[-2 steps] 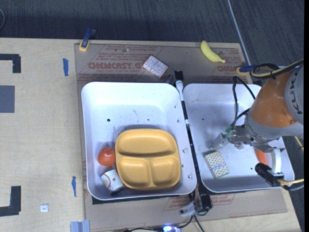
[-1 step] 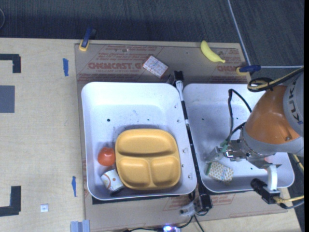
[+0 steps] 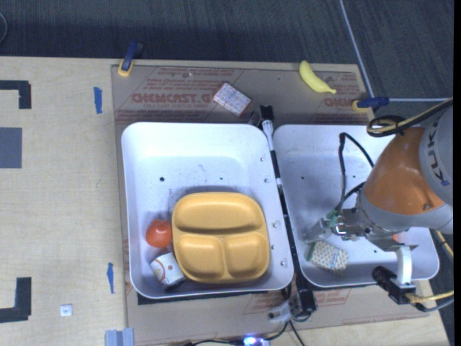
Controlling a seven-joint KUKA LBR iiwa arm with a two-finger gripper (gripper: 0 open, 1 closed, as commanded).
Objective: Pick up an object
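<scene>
The grey arm with its orange band point(image 3: 400, 182) leans in from the right over the right-hand bin point(image 3: 317, 150). Its gripper point(image 3: 325, 231) is down low near the front left of that bin, right above a small checkered packet point(image 3: 330, 255) lying on the bin floor. From here I cannot tell how the gripper is set or whether it has hold of anything; the wrist and some loose cabling crowd the spot. The packet looks flat on the bin floor, just under and a little forward of the gripper.

In the left bin point(image 3: 144, 164) a big yellow compartment tray point(image 3: 220, 235) sits upside up toward the front, with one long section at the back and two smaller ones in front. An orange-red ball point(image 3: 158, 233) rests against the tray's left side, and a small white cup with an orange mark point(image 3: 166, 268) lies tipped just in front of it, near the front left corner.

Behind the bins, on the brown cardboard sheet point(image 3: 180, 96), lie a yellow banana point(image 3: 315, 78) and a small patterned card point(image 3: 231, 99), well apart from each other.
</scene>
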